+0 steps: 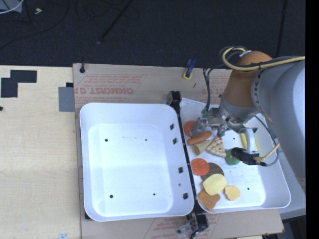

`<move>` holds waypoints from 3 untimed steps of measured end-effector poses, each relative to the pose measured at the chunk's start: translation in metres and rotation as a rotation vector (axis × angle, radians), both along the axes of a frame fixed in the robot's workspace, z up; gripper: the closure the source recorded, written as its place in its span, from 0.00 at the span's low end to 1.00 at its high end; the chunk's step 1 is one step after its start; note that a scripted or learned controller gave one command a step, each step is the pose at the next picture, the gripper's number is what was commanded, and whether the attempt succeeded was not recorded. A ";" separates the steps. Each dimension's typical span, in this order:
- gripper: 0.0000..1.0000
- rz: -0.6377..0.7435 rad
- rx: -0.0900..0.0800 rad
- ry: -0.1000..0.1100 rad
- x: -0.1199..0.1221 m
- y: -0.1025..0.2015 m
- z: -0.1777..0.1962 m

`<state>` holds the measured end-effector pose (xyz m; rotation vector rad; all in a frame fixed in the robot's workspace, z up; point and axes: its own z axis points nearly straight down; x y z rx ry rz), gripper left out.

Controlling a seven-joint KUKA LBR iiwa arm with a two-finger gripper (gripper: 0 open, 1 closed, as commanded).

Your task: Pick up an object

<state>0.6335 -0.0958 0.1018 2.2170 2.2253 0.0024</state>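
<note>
The tool [212,125] hangs low over the right bin's [259,195] food pieces — grip state unreadable.

Two bins sit side by side on a board [124,83], touching along a central divider; the board rests on the bench [35,158]. The left bin [99,118] lies at 9 o'clock of the right bin [271,193].

In the right bin, items cluster against the divider side. A sausage piece [199,138] lies at the cluster's 12 o'clock, with a pizza slice [216,147] just beside it at 4 o'clock. A round slice [200,166] lies at 6 o'clock of the sausage piece. A potato piece [215,184] lies at 5 o'clock of the round slice, with a small chunk [232,192] just beside it at 4 o'clock.

A clip [189,69] lies on the board at 12 o'clock of the right bin.
</note>
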 end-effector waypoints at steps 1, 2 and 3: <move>0.00 -0.002 0.001 0.002 0.011 0.007 -0.014; 1.00 0.000 0.000 0.003 0.011 0.006 -0.002; 1.00 -0.002 -0.003 -0.014 0.013 0.000 0.173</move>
